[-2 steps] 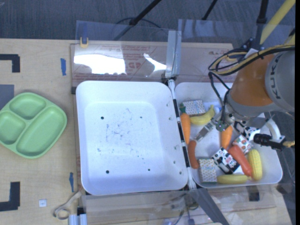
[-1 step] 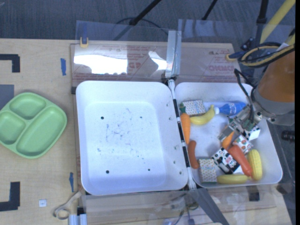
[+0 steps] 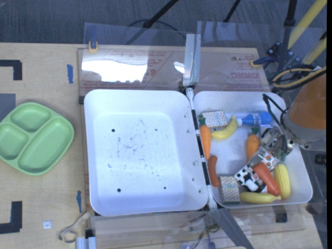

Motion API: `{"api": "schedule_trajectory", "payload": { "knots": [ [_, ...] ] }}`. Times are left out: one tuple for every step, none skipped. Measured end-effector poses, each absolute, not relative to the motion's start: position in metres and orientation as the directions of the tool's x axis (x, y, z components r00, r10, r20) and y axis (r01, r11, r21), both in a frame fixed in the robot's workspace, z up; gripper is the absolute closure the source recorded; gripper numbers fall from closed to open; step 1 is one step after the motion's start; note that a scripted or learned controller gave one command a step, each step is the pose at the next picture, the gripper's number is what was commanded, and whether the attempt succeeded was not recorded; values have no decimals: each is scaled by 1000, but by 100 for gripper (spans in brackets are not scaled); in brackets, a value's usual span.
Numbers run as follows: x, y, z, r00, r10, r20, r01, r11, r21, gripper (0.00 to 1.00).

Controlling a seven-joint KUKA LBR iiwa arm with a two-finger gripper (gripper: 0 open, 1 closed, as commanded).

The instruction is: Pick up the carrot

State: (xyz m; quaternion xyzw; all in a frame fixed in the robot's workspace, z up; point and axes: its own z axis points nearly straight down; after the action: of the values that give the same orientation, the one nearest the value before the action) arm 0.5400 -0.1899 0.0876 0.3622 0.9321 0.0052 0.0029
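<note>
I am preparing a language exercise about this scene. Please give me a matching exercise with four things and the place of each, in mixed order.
Things:
1. green divided plate
2. corn cob
3. blue bottle
4. hot dog

Places:
a. right bin, far edge
b. on the bench, left of both bins
c. right bin, against its left wall
d. right bin, near right corner

Pairs: 1-b, 2-d, 3-a, 4-c

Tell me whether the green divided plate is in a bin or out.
Out. The green divided plate lies on the wooden bench, left of the left bin, apart from its rim.
</note>
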Motion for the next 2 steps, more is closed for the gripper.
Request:
{"api": "schedule_trajectory", "payload": {
  "knots": [
    [541,-192,99,-735,678,-9,678,735,12,100],
    [541,-191,99,-736,677,-8,677,736,13,0]
  ]
}}
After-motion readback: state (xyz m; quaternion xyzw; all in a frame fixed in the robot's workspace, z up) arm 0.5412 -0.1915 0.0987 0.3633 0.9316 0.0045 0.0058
